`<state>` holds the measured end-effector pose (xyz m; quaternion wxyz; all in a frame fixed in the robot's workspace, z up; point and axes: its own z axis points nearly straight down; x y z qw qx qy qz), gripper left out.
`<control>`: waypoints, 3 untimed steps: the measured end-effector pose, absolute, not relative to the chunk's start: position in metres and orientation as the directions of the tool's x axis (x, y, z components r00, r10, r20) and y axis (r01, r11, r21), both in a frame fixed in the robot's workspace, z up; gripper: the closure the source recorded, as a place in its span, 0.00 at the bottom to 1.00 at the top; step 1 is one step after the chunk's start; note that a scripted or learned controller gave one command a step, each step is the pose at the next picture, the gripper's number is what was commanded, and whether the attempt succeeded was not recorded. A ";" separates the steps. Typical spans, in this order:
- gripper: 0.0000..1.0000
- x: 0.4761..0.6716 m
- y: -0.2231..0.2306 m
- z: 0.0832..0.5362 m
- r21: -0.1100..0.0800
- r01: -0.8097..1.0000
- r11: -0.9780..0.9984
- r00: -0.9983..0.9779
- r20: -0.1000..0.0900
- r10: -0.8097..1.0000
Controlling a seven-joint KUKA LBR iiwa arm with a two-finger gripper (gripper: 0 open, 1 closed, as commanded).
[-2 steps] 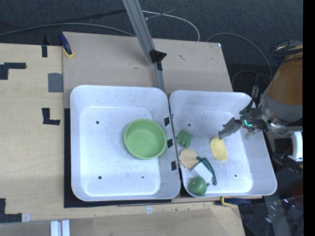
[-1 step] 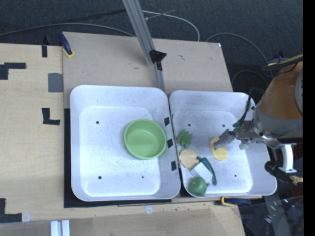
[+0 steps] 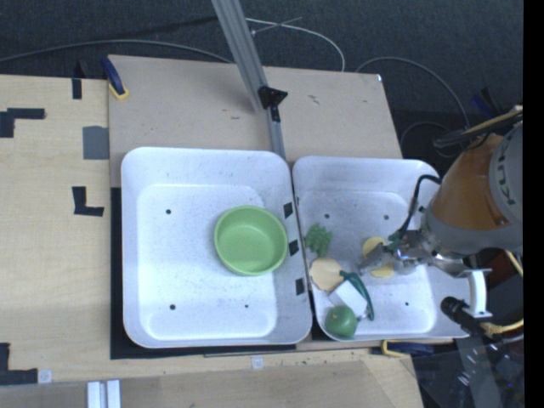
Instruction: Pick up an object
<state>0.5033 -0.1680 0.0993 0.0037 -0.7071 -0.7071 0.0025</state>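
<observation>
Several small toys crowded the right bin (image 3: 399, 177), so my jaws (image 3: 387, 260) hovered low beside a yellow piece (image 3: 372, 246), grip impossible to tell.

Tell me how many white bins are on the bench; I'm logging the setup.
2. The left bin holds a green bowl; the right bin, touching it, holds small items beneath the gripper.

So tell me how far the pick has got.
Nothing looks lifted yet. The pincer is down in the right bin, beside the yellow pieces; whether it grips one cannot be told. The green bowl sits alone in the left bin. Securing and raising an object is left.
</observation>
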 end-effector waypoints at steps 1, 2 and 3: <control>0.00 0.503 -0.168 0.089 -0.001 1.000 0.001 -0.001 -0.001 1.000; 1.00 0.503 -0.167 0.099 -0.002 1.000 0.002 -0.002 0.001 1.000; 1.00 0.502 -0.175 0.145 0.002 1.000 0.000 0.000 -0.001 1.000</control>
